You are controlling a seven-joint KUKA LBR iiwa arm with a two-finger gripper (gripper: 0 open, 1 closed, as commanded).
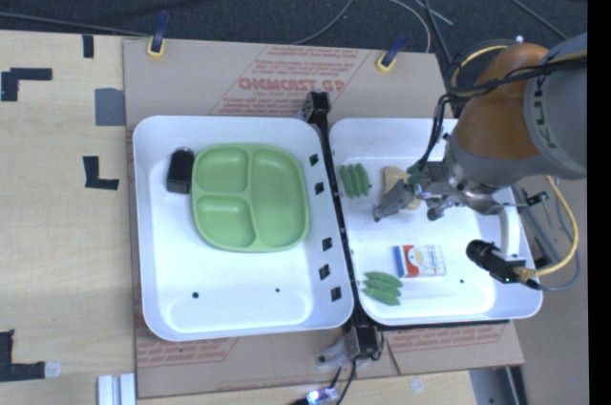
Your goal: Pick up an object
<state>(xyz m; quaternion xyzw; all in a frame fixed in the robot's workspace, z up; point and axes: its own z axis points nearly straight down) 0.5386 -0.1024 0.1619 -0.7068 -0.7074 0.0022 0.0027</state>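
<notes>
Jaws [412, 201] spread wide over right bin [477, 298], holding nothing; tan block [392, 176] just beside them, green ridged piece [354, 181] to its left. Small carton [420, 261] and green pod [383, 287] lie nearer the front. Left bin [162, 298] holds green divided plate [251, 197], black block [179, 171] beside it
</notes>
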